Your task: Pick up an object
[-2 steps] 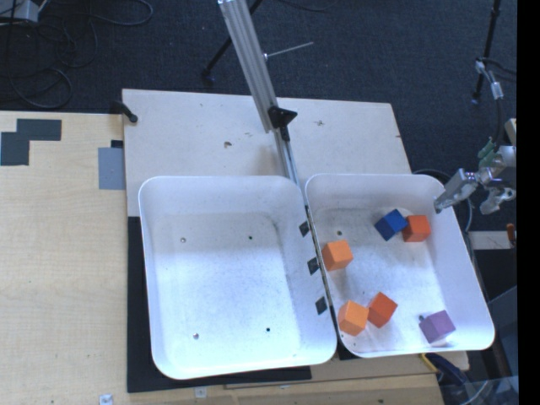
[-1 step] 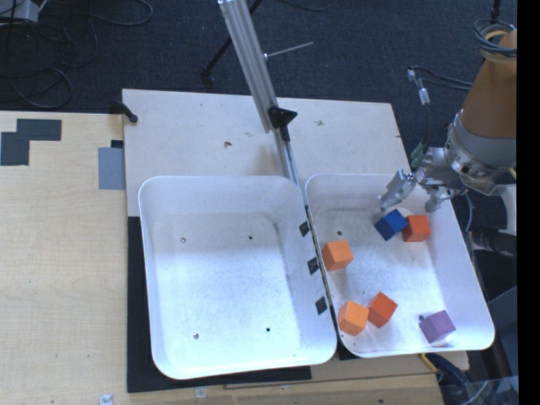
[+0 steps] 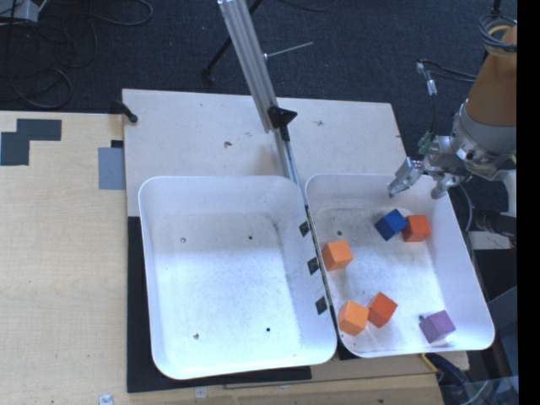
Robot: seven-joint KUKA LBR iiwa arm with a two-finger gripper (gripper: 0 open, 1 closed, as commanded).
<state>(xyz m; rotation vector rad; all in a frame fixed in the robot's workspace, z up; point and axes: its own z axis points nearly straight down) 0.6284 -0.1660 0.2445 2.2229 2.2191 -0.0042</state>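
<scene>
The right bin (image 3: 472, 294) holds several small blocks. A blue cube (image 3: 391, 224) touches a red-orange cube (image 3: 416, 228) near the bin's far side. An orange cube (image 3: 337, 255) lies near the divider. Another orange cube (image 3: 353, 317) and a red-orange cube (image 3: 382, 308) sit together near the front, with a purple cube (image 3: 436, 326) at the front right. My gripper (image 3: 422, 181) hovers above the bin's far right part, just beyond the blue and red-orange pair. Its fingers are spread open with nothing between them.
The left bin (image 3: 152, 226) stands beside the right one, with black clips on the shared rim. A slanted aluminium bar (image 3: 253, 66) rises behind the bins. Cables lie on the dark floor beyond the bench.
</scene>
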